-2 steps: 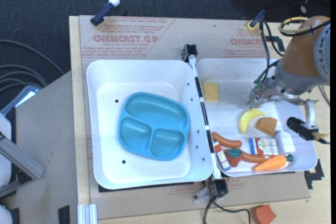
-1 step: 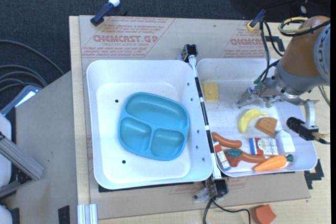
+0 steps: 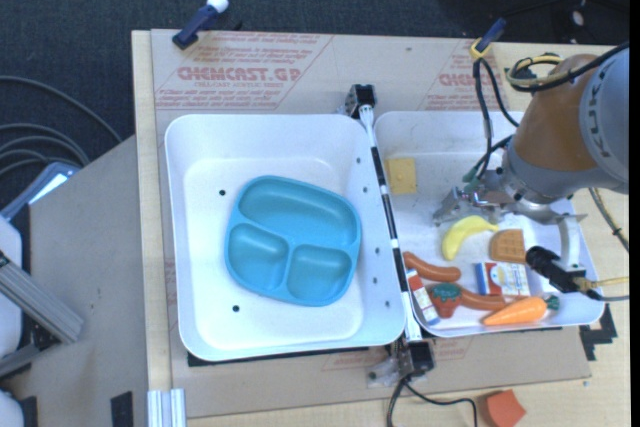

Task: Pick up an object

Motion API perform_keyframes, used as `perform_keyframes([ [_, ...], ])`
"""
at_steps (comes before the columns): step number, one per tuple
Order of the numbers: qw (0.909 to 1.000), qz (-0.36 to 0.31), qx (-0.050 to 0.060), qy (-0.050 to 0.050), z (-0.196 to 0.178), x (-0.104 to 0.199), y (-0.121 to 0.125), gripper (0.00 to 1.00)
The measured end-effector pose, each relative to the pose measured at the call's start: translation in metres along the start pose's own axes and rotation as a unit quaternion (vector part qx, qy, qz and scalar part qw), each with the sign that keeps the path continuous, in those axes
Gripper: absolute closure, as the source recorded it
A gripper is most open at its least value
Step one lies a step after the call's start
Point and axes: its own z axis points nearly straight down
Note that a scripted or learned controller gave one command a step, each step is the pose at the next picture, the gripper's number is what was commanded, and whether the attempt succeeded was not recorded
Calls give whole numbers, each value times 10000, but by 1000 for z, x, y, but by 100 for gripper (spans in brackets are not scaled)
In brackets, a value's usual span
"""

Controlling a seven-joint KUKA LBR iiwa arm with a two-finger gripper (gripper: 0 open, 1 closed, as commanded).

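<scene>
The right bin [image 3: 440,137] holds toy food. A yellow banana [image 3: 467,235] lies in its middle, with a brown waffle piece [image 3: 508,245] at its right. A yellow cheese square [image 3: 402,175] sits toward the back left. A hot dog [image 3: 432,268], a small printed box [image 3: 503,280] and an orange carrot [image 3: 515,312] lie along the front. My gripper [image 3: 460,205] hangs low just behind the banana. Its metal fingers [image 3: 447,211] look spread, so it is open with nothing between them. The grey arm [image 3: 565,140] covers the bin's back right part.
The left bin [image 3: 190,215] holds a blue divided plate [image 3: 292,240]. A black divider bar [image 3: 380,195] runs between the bins. Cables [image 3: 490,105] trail over the right bin's back edge. A blue-handled tool [image 3: 198,23] lies behind the bench.
</scene>
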Motion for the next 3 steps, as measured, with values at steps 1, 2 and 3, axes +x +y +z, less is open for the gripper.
perform_keyframes([
  [1, 10000, 5, 2, 1, 0, -5, -30, 0],
  [2, 10000, 6, -7, 0, -10, -4, -29, 100],
  [3, 10000, 5, -6, 1, -10, -4, -29, 0],
])
